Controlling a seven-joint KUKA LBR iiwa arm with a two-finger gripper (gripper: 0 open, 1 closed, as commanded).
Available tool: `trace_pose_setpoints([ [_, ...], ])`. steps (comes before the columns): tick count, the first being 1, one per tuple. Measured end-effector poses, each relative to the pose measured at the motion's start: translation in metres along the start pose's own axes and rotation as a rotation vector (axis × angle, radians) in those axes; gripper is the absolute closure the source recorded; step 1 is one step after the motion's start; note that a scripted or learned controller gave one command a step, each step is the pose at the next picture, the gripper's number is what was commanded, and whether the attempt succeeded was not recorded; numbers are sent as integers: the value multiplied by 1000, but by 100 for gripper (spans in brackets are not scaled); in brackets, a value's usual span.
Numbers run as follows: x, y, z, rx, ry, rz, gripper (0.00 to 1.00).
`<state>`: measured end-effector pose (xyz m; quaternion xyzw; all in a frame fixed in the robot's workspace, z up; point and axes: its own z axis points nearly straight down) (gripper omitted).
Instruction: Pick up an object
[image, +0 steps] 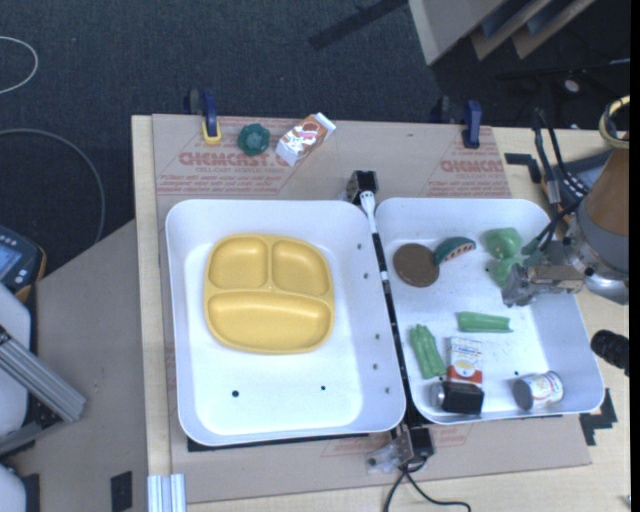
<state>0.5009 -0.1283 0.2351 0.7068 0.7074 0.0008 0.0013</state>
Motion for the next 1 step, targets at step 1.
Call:
trace_pose_setpoints([
  [1, 89, -8, -80, -6, 2, -8, 100],
])
